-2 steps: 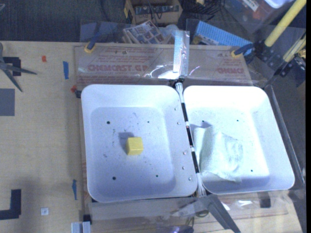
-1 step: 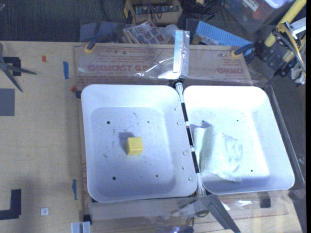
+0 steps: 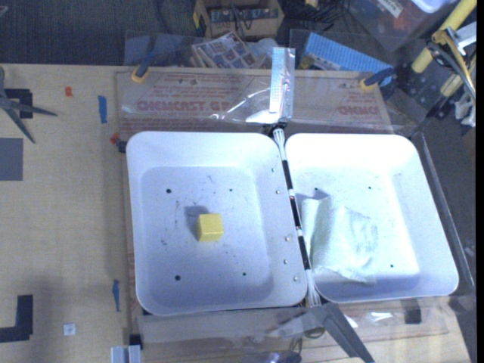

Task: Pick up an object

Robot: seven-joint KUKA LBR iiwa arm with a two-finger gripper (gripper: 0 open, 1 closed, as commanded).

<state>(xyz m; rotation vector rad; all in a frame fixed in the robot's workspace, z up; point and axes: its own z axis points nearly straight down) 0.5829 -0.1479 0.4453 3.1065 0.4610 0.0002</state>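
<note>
Counter (image 3: 60, 240): pale wood, broad, carrying both bins. Blue tape marks on its left part, dark fixtures at the far-left and near-left edges.

Left bin (image 3: 151, 157): shallow, white, rounded corners, floor speckled with small dark marks and a few holes. Right bin (image 3: 393, 157): same make, touching the left bin along a shared centre seam.

Clear plastic sheet (image 3: 227, 100): lies on the counter just beyond both bins, red lettering on it, held by a yellow clamp at far left and a blue clamp at far right.

Crumpled whitish cloth or wrap (image 3: 340, 237): in the right bin, against its left wall, running from mid-bin toward the near edge.

Yellow block (image 3: 209, 227): my target. Sits on the floor of the left bin, roughly centred, a little toward the near side. Small, nearly cubic, so no clear long axis; its edges are turned slightly off the bin walls. Nothing touches it; open floor on every side, bin walls well apart from it.

My tool: state cannot be told from this view.
</note>
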